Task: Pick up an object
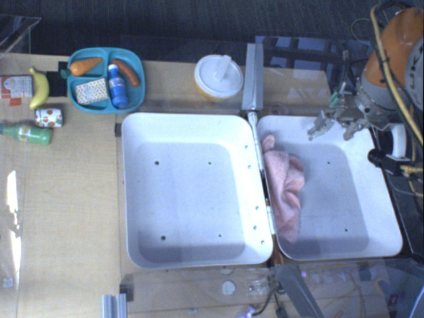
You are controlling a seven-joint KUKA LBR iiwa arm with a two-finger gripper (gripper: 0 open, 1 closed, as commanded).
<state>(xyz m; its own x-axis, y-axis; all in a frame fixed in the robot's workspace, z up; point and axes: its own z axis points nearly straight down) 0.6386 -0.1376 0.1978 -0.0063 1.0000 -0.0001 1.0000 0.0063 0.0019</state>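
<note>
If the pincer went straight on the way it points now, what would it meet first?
Probably the bare floor of the right bin near its far edge. The pincer points down over that corner, and the pink cloth lies off toward the divider, apparently outside that line. Depth is hard to judge.

Robotics lab bench. Pale wooden benchtop (59,211) carries two shallow white plastic bins (192,128) side by side; grey arm with orange band (397,38) and loose cabling, upper right; toy-food tray (106,78), upper left.

bench: light wood (59,211) | floor: dark carpet (199,5) beyond far edge | light: even, soft
</note>
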